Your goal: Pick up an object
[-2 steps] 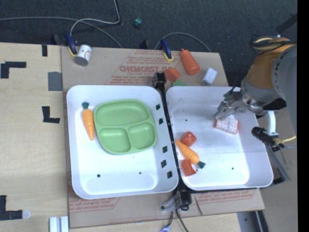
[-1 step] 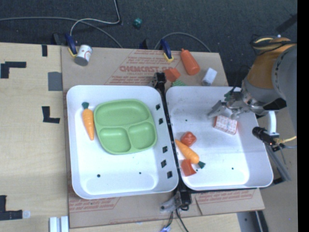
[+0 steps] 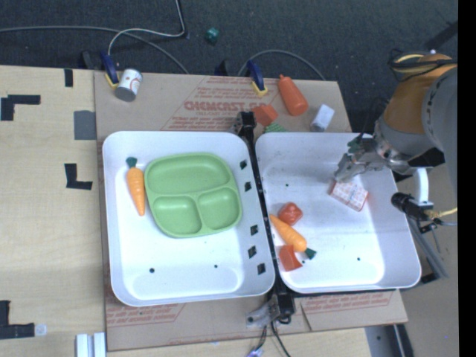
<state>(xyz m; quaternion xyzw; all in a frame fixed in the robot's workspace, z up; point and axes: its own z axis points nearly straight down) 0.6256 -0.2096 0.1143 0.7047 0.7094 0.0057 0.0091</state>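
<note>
Camera view: the gripper (image 3: 348, 167) is down in the right bin (image 3: 387, 274), tips right at the top edge of a small red-and-white packet (image 3: 349, 194); can't tell its state. Further left and below it sit a red toy tomato (image 3: 290, 213) and an orange toy carrot (image 3: 288, 234).

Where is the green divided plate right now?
The green divided plate lies in the left bin, with a toy carrot just beside it on its left.
</note>
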